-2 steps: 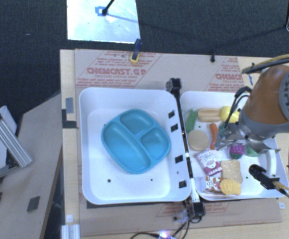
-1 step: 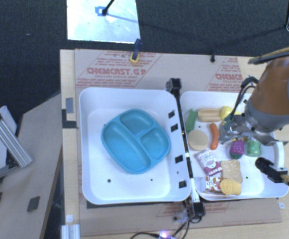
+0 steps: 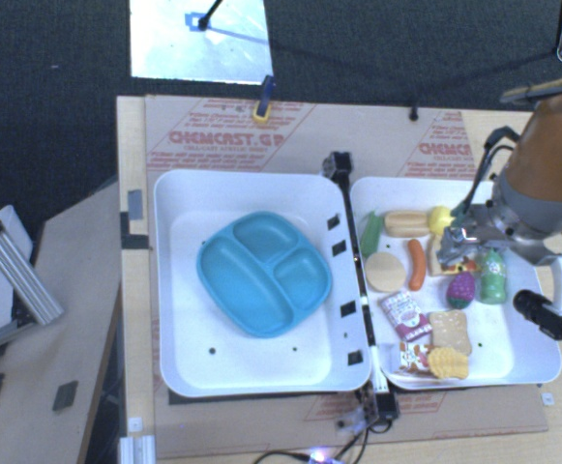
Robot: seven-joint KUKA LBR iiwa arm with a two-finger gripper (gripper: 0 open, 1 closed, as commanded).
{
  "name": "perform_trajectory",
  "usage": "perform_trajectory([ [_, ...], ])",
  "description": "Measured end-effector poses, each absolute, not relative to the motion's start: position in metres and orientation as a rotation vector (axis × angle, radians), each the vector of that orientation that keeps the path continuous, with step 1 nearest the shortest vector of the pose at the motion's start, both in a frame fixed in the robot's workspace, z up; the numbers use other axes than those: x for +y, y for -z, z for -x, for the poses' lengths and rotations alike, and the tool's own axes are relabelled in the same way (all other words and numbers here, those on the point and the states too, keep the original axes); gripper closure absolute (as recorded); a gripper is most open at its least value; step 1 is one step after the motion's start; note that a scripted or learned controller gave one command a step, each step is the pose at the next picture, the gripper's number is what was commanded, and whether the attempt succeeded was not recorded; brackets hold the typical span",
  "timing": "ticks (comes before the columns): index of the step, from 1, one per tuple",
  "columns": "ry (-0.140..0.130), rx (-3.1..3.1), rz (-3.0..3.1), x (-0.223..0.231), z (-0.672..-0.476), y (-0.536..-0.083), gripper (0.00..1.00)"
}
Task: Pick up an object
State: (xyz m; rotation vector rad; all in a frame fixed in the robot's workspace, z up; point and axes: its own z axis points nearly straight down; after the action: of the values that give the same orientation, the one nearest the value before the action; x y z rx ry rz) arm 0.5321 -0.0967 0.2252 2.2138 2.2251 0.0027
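Observation:
The right bin (image 3: 527, 361) holds several toy foods: a green pepper (image 3: 369, 232), a bread roll (image 3: 406, 223), a yellow lemon (image 3: 439, 219), an orange carrot (image 3: 416, 264), a tan round cookie (image 3: 386, 272), a purple grape bunch (image 3: 460, 289), a green bottle (image 3: 493, 275), a snack packet (image 3: 406, 317), a toast slice (image 3: 449, 329) and a yellow waffle piece (image 3: 448, 362). My gripper (image 3: 454, 249) hangs low over the middle of this bin, just above the grapes and right of the carrot. I see nothing held in it.
The left bin (image 3: 179, 288) holds a blue divided plate (image 3: 264, 273). A black divider (image 3: 350, 259) runs between the bins. The arm's orange and grey body (image 3: 551, 172) covers the right bin's far right corner. Cardboard lies under both bins.

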Motion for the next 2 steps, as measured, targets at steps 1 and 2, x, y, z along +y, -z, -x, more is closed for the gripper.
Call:
perform_trajectory([
  [1,-0.004,2.229,-2.210,-0.069,-0.583,-0.233,1.00],
  [2,-0.001,2.230,-2.212,-0.044,-0.622,-0.220,1.00],
])
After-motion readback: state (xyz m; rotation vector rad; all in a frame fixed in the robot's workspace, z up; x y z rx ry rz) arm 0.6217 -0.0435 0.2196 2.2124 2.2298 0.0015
